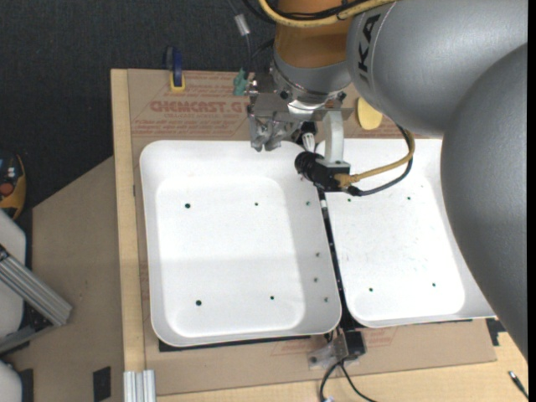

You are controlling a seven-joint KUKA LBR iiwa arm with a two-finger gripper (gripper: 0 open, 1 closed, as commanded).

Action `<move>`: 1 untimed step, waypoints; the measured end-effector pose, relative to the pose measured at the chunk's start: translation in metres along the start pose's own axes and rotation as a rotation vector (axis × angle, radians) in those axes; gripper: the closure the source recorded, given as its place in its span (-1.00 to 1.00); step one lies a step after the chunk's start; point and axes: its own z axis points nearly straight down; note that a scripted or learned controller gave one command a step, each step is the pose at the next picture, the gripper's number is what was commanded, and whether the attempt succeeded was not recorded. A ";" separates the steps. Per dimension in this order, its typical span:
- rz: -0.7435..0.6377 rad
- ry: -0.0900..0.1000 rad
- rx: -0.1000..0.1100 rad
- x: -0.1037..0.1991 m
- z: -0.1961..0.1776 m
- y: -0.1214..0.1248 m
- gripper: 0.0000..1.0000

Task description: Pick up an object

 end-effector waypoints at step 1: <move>0.013 -0.003 -0.015 -0.053 -0.050 0.002 1.00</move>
